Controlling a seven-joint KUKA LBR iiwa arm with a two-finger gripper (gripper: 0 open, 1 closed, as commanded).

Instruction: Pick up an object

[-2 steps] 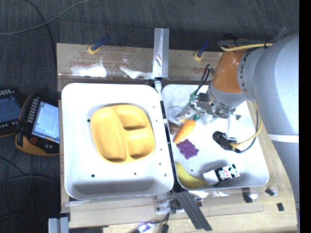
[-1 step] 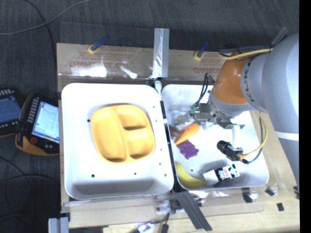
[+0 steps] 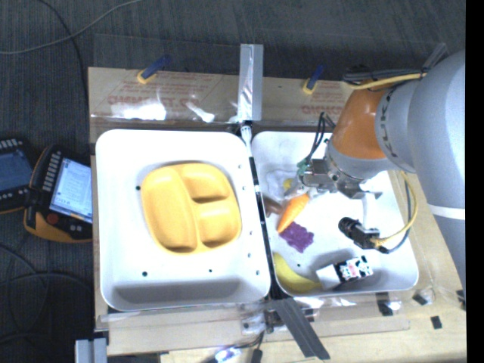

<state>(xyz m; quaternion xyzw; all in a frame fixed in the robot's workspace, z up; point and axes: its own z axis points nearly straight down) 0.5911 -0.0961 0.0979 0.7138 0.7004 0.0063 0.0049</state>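
I have the grey two-finger gripper (image 3: 316,178) down in the right white bin (image 3: 393,203), but I cannot tell how it is set; the orange carrot-shaped toy (image 3: 293,210) lies just beside its tip. Nearer sit a purple knobbly grape-like toy (image 3: 298,237) and a yellow banana-shaped toy (image 3: 291,276). A yellow compartmented plastic tray (image 3: 190,205) fills the left white bin (image 3: 113,225).

A yellow divided tray (image 3: 190,206) lies in the left bin (image 3: 113,278). Left of the bench, on the dark floor (image 3: 45,44), sits what looks like a handheld control pendant (image 3: 64,195), with cables (image 3: 45,10) nearby.
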